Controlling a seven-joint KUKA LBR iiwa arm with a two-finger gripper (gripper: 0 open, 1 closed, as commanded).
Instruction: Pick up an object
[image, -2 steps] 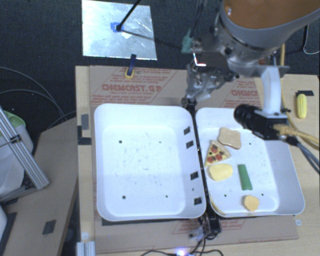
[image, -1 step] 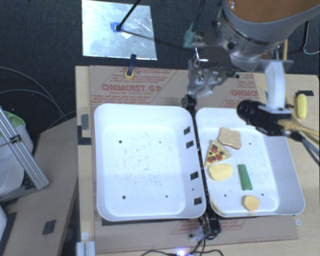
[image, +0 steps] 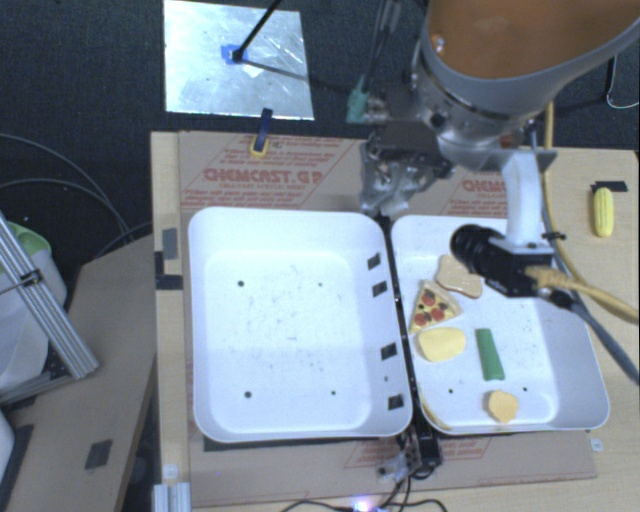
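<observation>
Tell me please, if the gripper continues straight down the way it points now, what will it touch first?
Probably the far rim where the two white bins meet. The gripper hangs above that edge, not above the toy food in the right bin. Its height is unclear, so this is a guess.

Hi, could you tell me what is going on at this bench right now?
A robot arm reaches in over two white bins. Its gripper sits above the far rim where the bins meet, with nothing visibly in it. The right bin contains a pizza slice, a green stick and some yellow pieces, all lying untouched.
</observation>
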